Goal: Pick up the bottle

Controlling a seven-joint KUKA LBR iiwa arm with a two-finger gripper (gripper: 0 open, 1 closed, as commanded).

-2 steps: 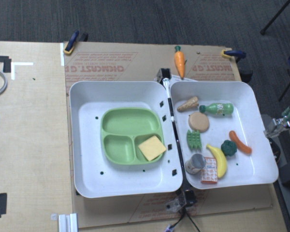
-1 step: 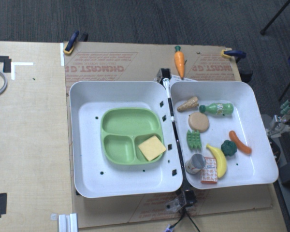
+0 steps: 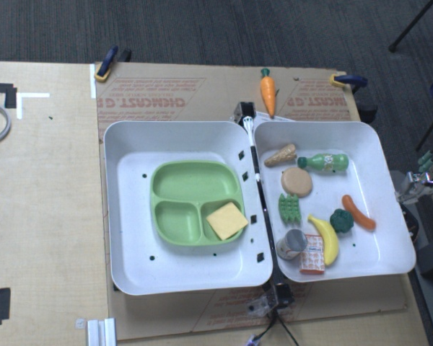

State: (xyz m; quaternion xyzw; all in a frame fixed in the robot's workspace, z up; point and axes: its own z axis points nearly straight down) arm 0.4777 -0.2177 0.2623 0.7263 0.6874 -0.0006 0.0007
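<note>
The bottle point(image 3: 323, 163) is green with a white label. It lies on its side in the far part of the right bin point(image 3: 390, 193), its cap pointing left. A tan bread roll point(image 3: 280, 155) lies just left of the cap. A round brown bun point(image 3: 297, 182) sits just in front of the bottle, close to its neck.
The right bin also holds a green ridged toy point(image 3: 289, 208), a banana point(image 3: 325, 238), broccoli point(image 3: 341, 220), an orange sausage point(image 3: 359, 213), a tin can point(image 3: 293, 244) and a red-white carton point(image 3: 312, 254). In the left bin point(image 3: 123, 193), a green divided plate point(image 3: 197, 202) carries a yellow block point(image 3: 226, 220). A toy carrot point(image 3: 267, 92) lies behind the bins.
</note>
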